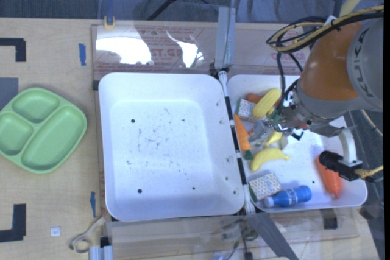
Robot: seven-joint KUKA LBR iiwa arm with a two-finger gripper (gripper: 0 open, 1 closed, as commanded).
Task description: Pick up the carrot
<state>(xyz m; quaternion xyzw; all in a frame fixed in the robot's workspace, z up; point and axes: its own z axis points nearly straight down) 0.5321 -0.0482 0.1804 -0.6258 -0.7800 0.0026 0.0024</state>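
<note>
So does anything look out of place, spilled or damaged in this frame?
Nothing stands out. The toy items, including the carrot, sit jumbled inside the right bin, with the gripper low among them.

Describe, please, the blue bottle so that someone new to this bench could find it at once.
Start at the right-hand white bin, the one the arm reaches over. Along its near edge a small blue bottle lies on its side, just right of a speckled grey sponge and below a yellow banana. It is the sole blue item among yellow and orange neighbours.
</note>
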